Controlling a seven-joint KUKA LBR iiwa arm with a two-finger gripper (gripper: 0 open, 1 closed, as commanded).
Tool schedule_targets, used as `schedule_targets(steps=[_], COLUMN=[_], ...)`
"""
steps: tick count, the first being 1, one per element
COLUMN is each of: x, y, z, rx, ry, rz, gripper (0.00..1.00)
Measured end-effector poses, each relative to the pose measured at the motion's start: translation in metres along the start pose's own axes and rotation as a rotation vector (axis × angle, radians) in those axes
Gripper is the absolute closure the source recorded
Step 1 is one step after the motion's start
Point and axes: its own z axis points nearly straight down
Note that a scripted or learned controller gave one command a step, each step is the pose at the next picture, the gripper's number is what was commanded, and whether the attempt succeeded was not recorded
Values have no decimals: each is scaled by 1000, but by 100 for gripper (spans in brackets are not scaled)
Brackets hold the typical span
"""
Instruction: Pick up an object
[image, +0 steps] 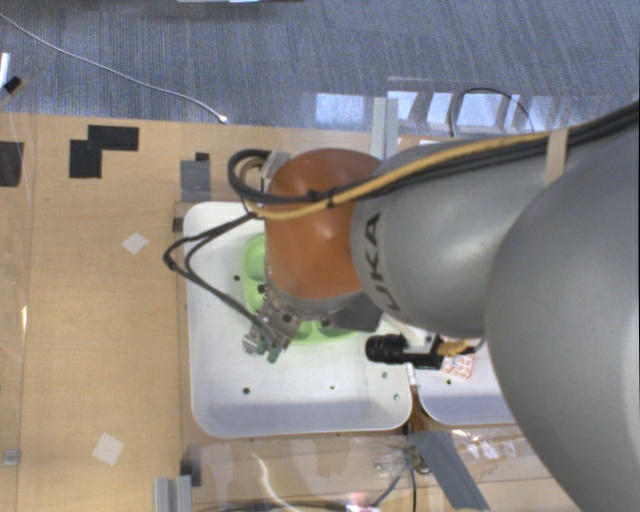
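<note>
A light green object (254, 258) lies in the left white bin (300, 405), mostly hidden under the arm's orange band (310, 235). More of the green shows at the arm's lower edge (325, 330). My gripper (266, 342) pokes out below the orange band, low over the bin floor just left of that green edge. I cannot make out whether anything is in it. The big grey arm covers the right half of the view.
The right bin (470, 405) shows as a small strip under the arm, with a small red-and-white patterned item (460, 366) at its left edge. Black cables (205, 270) loop over the left bin's near wall. Wooden bench (90, 330) surrounds the bins.
</note>
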Motion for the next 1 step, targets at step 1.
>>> schedule_targets(steps=[1], x=[-3], y=[-5], z=[10], rx=[0], ry=[0], rz=[325], gripper=[100])
